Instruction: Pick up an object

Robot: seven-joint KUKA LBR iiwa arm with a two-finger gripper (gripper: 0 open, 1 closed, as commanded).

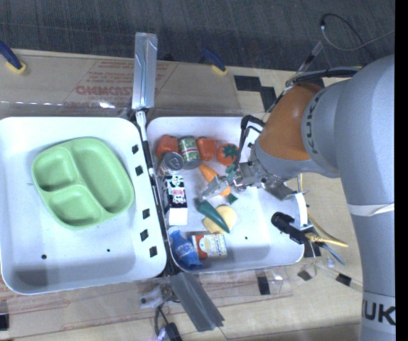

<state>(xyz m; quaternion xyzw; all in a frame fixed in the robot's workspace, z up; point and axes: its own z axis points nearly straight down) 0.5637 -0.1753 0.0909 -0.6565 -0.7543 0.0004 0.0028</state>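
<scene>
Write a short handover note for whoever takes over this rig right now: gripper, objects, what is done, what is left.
Gripper: down in the right bin, among the pile of small toys; finger state unclear.
Objects: can, carrot, yellow piece, blue item all lie in the right bin. Green divided plate sits in the left bin.
Done: the arm has reached the pile.
Left: nothing visibly lifted; grasp and raise one object.

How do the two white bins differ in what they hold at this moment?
The left bin holds a single green divided plate, while the right bin holds a crowd of small mixed items, among them a can and a carrot. The gripper is down over the right bin's pile, while the left bin has no arm above it. Both are shallow, white and set side by side.
</scene>
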